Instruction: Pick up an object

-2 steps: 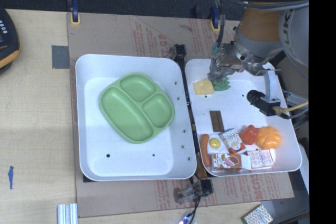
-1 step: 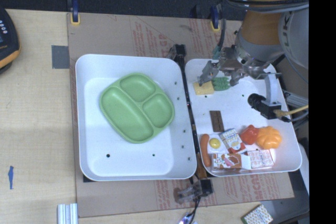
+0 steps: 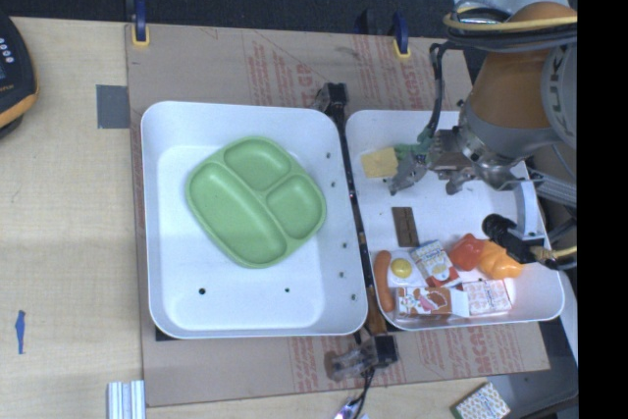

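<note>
Because the yellow block (image 3: 378, 162) looks light and rigid, grip its flat sides; whether the hand (image 3: 405, 174) is clenched cannot be told.

left bin (image 3: 162, 299): green divided plate (image 3: 257, 201) lay mid-bin | right bin (image 3: 446, 211): yellow block (image 3: 379, 162) far-left, brown bar (image 3: 404, 226) centre, orange pepper (image 3: 486, 257), sausage (image 3: 381, 280) and packets (image 3: 451, 294) along near side | gripper (image 3: 405, 178) hung just beside yellow block

Arm (image 3: 510, 93) cut off at frame edge behind gripper (image 3: 410, 174). Right bin (image 3: 442, 211): corner under the arm hidden. Packets (image 3: 451, 294) below gripper, print too small to read. Yellow block (image 3: 376, 163) beside gripper, near edge partly covered
</note>
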